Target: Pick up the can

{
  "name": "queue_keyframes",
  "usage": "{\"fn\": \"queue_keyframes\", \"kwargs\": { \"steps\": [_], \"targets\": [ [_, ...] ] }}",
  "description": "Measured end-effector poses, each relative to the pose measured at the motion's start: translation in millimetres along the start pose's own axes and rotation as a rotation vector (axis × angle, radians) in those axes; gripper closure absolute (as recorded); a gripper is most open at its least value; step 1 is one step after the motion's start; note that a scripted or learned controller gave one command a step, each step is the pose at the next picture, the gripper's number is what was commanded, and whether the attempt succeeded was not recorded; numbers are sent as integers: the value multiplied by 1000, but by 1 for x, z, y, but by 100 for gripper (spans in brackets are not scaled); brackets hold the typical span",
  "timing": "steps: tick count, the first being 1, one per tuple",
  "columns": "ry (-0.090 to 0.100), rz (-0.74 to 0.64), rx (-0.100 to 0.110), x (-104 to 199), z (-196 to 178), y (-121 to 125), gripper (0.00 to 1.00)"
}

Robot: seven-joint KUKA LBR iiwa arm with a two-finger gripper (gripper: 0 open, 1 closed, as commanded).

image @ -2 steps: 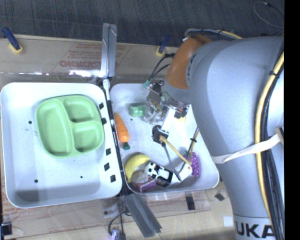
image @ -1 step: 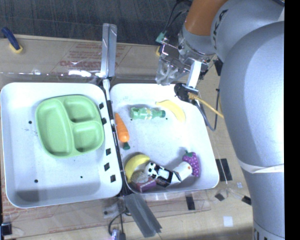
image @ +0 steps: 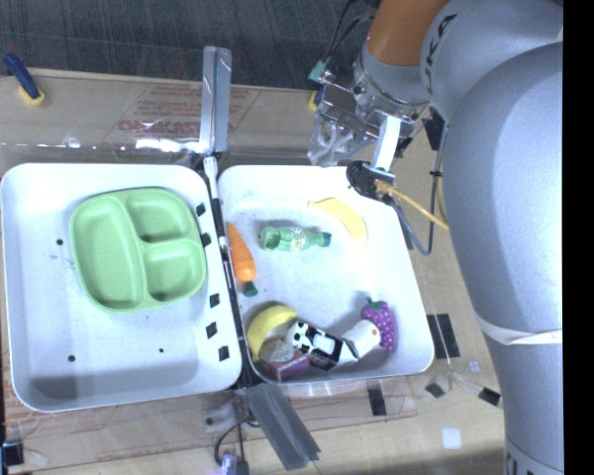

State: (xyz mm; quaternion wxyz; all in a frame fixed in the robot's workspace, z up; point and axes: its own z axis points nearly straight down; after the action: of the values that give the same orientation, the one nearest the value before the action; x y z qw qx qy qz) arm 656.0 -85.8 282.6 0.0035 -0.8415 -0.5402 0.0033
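Claw (image: 329, 146) above right bin's (image: 416, 295) far rim

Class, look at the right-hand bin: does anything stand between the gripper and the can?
Nothing covers the yellow can from above. The black-and-white cow toy and a purple object lie against its side; the gripper hangs at the far rim.

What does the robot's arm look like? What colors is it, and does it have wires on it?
The arm is big, round and smooth grey, with an orange band near the wrist. Below that is a silvery metal claw with white and black parts. A yellow cable and some dark wires run beside it.
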Motion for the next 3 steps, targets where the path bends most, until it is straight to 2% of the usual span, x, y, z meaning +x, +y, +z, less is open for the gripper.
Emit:
{"fn": "queue_keyframes", "kwargs": {
  "steps": [1,2,3],
  "targets": [
    [0,232,-5,38,-8,-18,100],
    [1,259,-5,33,-63,-43,100],
    [-2,270,-1,94,16,-68,100]
  ]
}}
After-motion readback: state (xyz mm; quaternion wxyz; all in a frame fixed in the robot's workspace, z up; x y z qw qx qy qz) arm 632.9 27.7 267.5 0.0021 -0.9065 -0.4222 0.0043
